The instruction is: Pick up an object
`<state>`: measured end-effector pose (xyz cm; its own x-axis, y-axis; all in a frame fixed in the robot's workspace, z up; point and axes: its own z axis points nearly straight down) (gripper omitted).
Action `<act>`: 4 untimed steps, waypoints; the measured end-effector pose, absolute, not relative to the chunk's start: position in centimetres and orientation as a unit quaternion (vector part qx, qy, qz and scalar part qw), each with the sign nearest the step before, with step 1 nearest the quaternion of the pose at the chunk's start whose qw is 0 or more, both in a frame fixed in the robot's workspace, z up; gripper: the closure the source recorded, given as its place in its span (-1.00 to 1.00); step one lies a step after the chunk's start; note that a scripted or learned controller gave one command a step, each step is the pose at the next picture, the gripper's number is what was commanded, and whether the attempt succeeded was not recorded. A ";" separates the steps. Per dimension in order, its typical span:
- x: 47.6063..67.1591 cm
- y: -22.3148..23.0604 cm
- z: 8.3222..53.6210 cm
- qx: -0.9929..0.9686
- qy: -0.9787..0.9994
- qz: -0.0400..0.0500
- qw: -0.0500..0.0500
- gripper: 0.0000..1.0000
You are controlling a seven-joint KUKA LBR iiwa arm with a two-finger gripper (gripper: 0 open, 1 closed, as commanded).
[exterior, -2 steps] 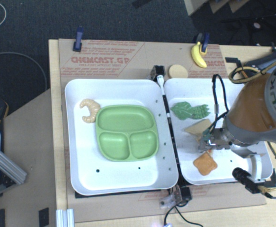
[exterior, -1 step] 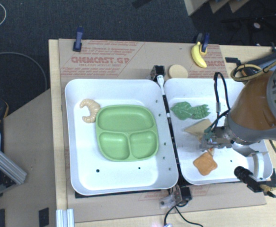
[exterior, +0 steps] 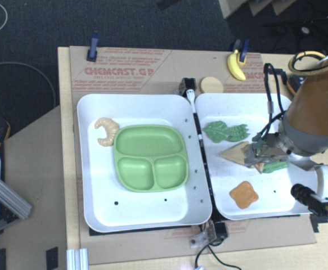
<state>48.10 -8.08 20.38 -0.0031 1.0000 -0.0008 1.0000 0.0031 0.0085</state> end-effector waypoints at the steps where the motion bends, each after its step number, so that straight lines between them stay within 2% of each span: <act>1: 49.6 -10.5 8.0 0.708 0.706 -0.001 -0.001 1.00; 2: 54.3 -4.4 19.1 0.704 0.710 0.006 0.005 1.00; 3: 50.8 8.3 18.4 0.702 0.712 0.001 -0.004 1.00; 4: 48.0 8.7 31.0 0.706 0.709 0.006 0.003 1.00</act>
